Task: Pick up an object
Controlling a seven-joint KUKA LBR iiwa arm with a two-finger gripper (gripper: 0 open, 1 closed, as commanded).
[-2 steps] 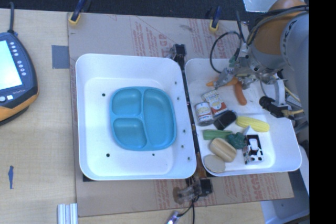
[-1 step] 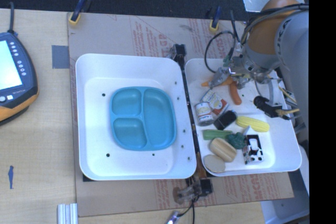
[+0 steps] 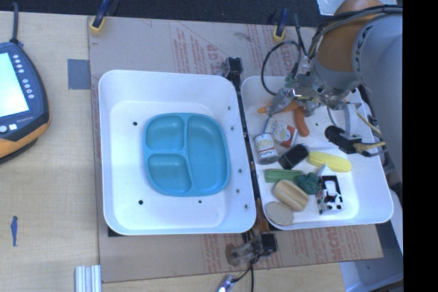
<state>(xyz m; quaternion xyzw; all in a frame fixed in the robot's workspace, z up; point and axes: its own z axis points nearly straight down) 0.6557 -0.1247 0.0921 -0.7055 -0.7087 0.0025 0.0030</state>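
Glossy blue three-compartment plate (image 3: 187, 153) fills the left bin (image 3: 113, 147); gripper (image 3: 295, 100) over the right bin's (image 3: 373, 205) far clutter, state unclear; labels unreadable.

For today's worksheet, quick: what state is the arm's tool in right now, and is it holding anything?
Tool: low over the right bin's far end, beside the orange carrot; its state cannot be told.

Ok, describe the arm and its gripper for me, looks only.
The arm is a thick, rounded grey limb with a glossy orange band above the wrist. Black cables loop beside it down to the gripper, a small, cluttered metal assembly in grey and silver tones, hanging over the right bin.
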